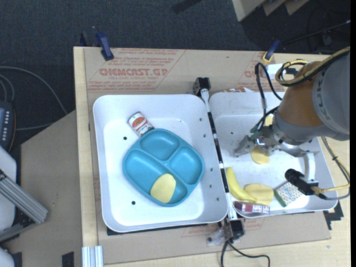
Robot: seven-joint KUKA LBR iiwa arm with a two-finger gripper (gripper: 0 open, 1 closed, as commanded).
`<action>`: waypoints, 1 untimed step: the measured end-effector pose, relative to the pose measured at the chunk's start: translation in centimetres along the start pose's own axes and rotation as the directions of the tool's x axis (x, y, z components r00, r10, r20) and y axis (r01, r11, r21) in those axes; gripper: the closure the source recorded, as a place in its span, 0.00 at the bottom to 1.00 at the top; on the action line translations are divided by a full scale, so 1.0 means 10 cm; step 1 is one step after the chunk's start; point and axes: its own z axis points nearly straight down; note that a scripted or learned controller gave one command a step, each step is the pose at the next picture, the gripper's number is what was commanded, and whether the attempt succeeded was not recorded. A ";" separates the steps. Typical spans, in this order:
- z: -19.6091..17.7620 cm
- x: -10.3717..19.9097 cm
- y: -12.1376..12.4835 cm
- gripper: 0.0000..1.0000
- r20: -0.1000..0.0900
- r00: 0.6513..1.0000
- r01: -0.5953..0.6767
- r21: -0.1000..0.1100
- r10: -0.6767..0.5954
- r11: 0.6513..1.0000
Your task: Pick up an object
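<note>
In the right bin (236,110) my gripper (243,147) hangs low over the floor, pointing left. Just right of it, touching or very close, lies a small yellow lump (260,157). In front of it rest a banana (236,184), a yellow lemon-like piece (259,192), a small patterned box (287,193) and a red and silver packet (251,207). Nothing shows between the gripper's tips.
The left bin (111,149) holds a blue divided plate (162,166) with a yellow piece (163,188) in its front compartment, and a small red and white can (139,123) behind it. The arm's grey and orange body (311,102) covers the right bin's far right side.
</note>
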 end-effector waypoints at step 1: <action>-0.02 -0.43 0.07 0.00 0.002 1.000 -0.001 -0.001 0.001 1.000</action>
